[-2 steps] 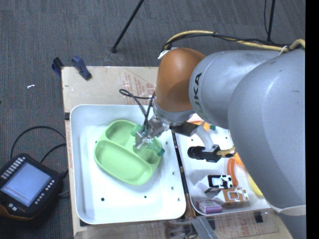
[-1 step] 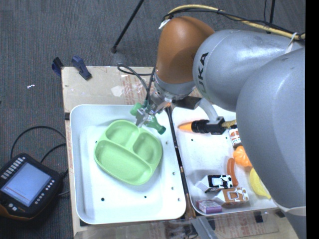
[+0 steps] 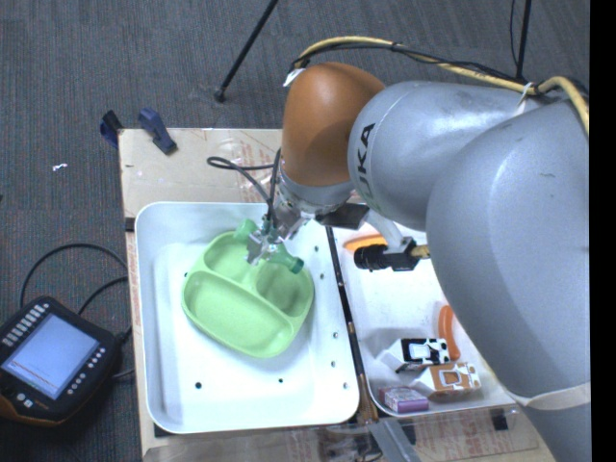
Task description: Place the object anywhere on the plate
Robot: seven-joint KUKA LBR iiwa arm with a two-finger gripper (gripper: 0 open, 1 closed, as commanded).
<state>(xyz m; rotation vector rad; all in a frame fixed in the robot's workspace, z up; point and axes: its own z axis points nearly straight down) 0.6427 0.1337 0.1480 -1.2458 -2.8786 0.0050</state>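
A light green divided plate lies in the left white bin, toward its upper middle. My gripper hangs low over the plate's far right compartment, under the orange wrist band. A slim teal object sits crosswise between the fingers. One end pokes out toward the plate's right rim and the other toward its far rim. The gripper is shut on it, just above or touching the plate surface. The large grey arm hides much of the right bin.
The right bin holds an orange strip, a black-and-white box, an orange-and-white box and a pink box. Blue clamps sit at the bench's far left corner. A teach pendant lies on the floor.
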